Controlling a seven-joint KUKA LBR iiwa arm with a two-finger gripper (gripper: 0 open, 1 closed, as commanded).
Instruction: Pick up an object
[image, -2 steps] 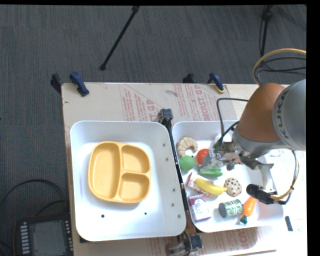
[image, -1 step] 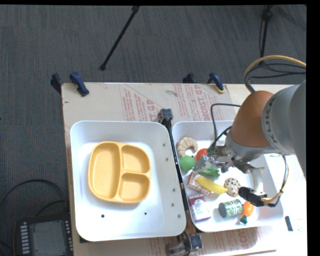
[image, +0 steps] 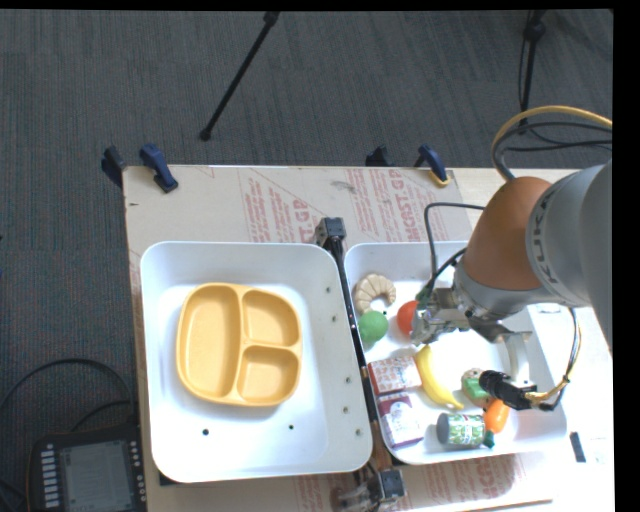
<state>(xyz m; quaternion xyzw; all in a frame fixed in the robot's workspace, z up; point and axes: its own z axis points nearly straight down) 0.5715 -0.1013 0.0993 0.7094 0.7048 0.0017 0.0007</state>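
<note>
My gripper (image: 432, 322) hangs low over the right bin (image: 545, 425), just right of a red tomato (image: 405, 316) and above the upper end of a yellow banana (image: 436, 377). A green ball (image: 373, 326) and a beige croissant-shaped piece (image: 375, 291) lie to the left of it. The grey and orange wrist hides the bin's upper right part.
Also in the right bin are two red-and-white boxes (image: 392, 377) (image: 402, 419), a green can (image: 460, 430), an orange carrot (image: 496, 414) and a small green piece (image: 474, 383). The left bin (image: 160, 270) holds a yellow divided plate (image: 240, 343). Blue clamps (image: 157, 166) grip the board's far edge.
</note>
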